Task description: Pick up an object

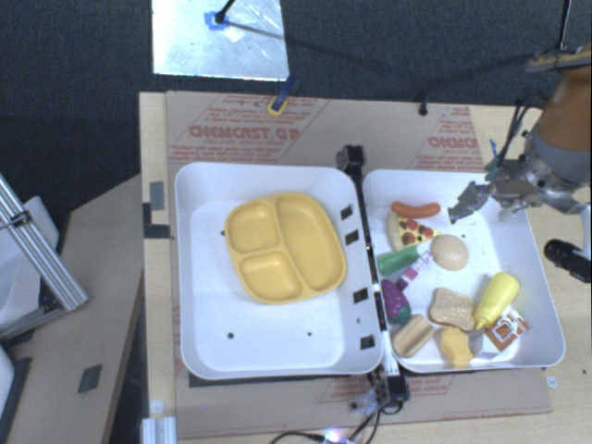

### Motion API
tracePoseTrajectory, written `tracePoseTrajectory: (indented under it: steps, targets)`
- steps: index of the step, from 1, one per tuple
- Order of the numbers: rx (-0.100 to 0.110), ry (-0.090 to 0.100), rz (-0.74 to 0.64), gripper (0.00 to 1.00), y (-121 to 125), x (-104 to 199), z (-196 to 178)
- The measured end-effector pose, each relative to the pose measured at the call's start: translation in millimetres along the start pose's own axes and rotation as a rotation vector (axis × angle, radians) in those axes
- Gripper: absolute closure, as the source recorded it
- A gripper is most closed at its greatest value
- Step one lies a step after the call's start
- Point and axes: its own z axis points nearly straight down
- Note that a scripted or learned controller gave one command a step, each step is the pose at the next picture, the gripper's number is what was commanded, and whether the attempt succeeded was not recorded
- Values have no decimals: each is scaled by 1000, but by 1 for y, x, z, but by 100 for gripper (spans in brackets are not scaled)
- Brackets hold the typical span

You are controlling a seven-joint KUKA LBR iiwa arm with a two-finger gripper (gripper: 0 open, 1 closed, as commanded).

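The arm (566,123) is cut off by the right edge of the frame, so only its orange band and grey wrist show at the upper right. The gripper (467,203) is small and blurred over the right bin (546,289); how its fingers stand cannot be told. A black part (568,257) at the right edge is also cropped. In the lower right of that bin, a small orange-and-white packet (507,330) lies partly under the yellow bottle (495,299), its print too small to read. The purple item (396,299) beside the divider is possibly toy grapes. At the left edge, a metal frame (37,257) runs out of view.
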Motion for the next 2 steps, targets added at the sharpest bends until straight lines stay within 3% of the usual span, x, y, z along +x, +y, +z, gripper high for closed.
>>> tracePoseTrajectory:
  steps: [2]
  targets:
    - [2, 0, 2, 0, 6, -7, 94]
